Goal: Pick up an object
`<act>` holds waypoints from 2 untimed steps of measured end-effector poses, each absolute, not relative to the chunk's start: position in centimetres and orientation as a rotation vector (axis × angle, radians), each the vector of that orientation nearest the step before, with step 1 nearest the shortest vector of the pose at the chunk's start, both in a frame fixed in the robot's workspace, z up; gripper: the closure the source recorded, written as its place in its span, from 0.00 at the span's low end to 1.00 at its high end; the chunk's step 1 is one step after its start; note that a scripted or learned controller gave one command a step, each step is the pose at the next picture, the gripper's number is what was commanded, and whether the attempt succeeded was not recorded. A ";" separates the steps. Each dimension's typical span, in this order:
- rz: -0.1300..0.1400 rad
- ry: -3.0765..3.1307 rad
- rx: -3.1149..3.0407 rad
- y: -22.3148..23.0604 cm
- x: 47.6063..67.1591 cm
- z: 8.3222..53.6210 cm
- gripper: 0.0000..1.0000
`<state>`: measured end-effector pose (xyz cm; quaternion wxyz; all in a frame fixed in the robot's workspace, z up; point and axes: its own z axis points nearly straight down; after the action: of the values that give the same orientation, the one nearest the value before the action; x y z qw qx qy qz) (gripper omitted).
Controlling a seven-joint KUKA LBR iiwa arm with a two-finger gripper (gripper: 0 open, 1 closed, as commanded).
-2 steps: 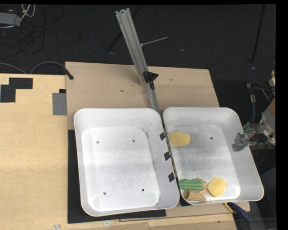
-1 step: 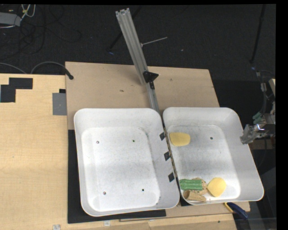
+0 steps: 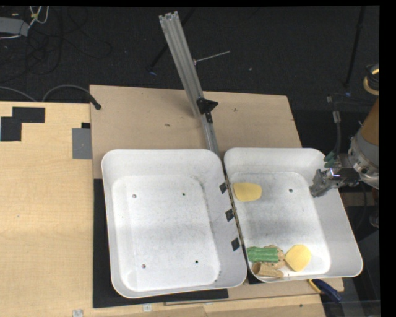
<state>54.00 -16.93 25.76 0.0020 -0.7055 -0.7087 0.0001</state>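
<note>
Camera view: I am seeing the gripper point(image 3: 321, 183) hovering over the right bin's point(image 3: 334, 213) right rim, well apart from the yellow pieces point(image 3: 247, 191); I cannot tell its state.

place: robotics lab
bench: plywood top point(image 3: 260, 117), two white bins point(image 3: 161, 179) side by side
far: aluminium rail point(image 3: 185, 68), loose cables point(image 3: 37, 25) on dark floor

Two shallow white bins sit side by side on a tan board: left bin point(image 3: 117, 186), right bin point(image 3: 337, 238). An aluminium rail point(image 3: 185, 68) runs diagonally above their junction. Light wooden tabletop point(image 3: 43, 204) lies left. Black cables point(image 3: 37, 18) cross the dark floor.
</note>
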 end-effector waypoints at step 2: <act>0.002 -2.223 -2.213 -6.8 53.6 23.4 1.00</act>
<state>53.55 -6.80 23.36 0.0024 -0.7056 -0.7086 0.0006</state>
